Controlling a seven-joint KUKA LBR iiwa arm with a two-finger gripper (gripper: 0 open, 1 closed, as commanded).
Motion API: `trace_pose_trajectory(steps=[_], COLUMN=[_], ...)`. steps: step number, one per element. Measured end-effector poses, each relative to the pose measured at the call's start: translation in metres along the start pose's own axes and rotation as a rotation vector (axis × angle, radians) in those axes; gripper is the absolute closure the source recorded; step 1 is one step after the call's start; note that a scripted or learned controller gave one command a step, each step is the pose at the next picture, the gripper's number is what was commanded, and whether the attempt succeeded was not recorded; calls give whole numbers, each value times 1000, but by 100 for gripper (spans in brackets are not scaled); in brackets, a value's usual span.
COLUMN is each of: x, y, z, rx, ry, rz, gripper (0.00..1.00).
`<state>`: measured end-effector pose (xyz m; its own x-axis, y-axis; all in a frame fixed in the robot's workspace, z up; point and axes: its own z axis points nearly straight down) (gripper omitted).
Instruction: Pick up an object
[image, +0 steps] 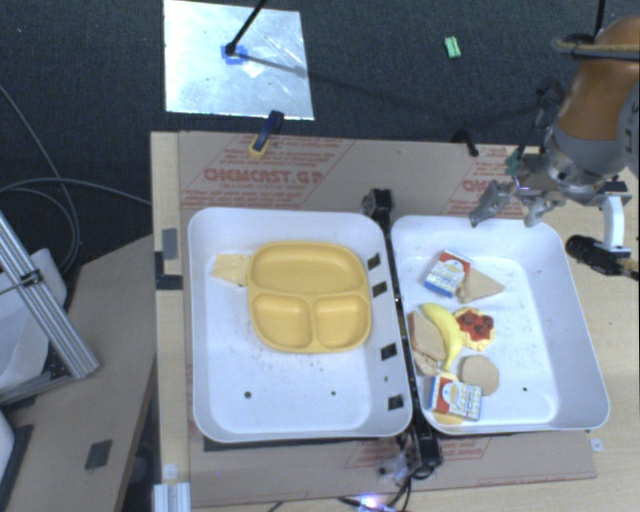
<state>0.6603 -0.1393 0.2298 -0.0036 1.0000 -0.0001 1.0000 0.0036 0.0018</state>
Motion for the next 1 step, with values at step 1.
trace_pose_trajectory(steps=[1], x=[-10], y=[-23], z=[143], rx=[3], ry=[5], rz=[5], gripper=[0])
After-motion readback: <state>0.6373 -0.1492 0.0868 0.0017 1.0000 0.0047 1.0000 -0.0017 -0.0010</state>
